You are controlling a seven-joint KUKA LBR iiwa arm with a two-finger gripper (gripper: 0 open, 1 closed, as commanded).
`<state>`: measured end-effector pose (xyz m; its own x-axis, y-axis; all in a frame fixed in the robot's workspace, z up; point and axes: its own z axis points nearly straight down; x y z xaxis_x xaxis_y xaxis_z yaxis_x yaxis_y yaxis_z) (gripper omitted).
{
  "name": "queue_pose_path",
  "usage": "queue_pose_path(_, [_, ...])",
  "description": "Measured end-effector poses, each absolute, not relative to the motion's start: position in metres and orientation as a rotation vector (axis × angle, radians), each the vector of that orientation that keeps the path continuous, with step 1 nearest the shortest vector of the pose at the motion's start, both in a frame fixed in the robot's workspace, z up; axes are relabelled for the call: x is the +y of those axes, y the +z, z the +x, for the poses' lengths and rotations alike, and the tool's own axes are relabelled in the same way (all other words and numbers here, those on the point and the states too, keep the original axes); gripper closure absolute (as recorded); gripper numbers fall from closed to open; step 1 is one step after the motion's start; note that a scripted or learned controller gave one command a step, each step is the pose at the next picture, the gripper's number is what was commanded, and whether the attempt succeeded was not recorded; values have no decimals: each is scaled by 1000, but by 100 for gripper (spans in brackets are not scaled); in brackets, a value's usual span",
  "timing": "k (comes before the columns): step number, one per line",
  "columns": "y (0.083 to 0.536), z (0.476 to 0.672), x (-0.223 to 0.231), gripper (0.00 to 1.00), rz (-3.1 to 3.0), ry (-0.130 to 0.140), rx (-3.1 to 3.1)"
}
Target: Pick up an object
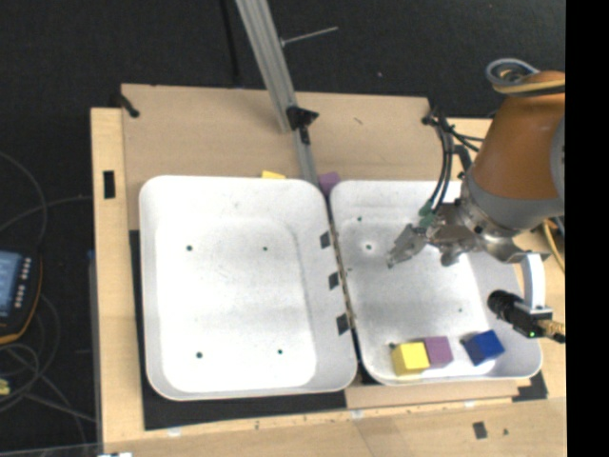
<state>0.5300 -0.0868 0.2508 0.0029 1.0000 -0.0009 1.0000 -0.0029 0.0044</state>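
The robot arm [514, 155] comes in from the right side and reaches over the right bin [381, 208]. It is grey with a big orange part near the top. Its hand [419, 246] hangs over the upper part of the right bin. The two fingers look spread apart, one pointing down to the left and one on the right, and there is nothing between them. Three small blocks sit in a row along the near edge of the right bin. The yellow block [411, 357] is on the left. The purple block [437, 350] is right beside it and seems to touch it. The blue block [482, 347] is a little way off to the right, near the corner. The hand is well apart from all three blocks. The left bin [190, 217] sits beside the right one on the wooden bench [190, 122]. Behind the bins, a small yellow thing [273, 174] and a small purple thing [328, 181] peek out at the far edges. A grey metal pole [271, 50] slants down to the spot between the two bins
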Motion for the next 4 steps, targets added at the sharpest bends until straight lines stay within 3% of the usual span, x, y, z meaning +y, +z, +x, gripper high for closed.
queue_pose_path(1, [226, 565, -160, 0, 2224, -5, 2213])
queue_pose_path(2, [173, 567, -137, 0, 2221, -4, 2226])
queue_pose_path(3, [124, 617, -192, 0, 2220, -1, 2216])
queue_pose_path(4, [97, 664, -194, 0, 2212, 3, 2222])
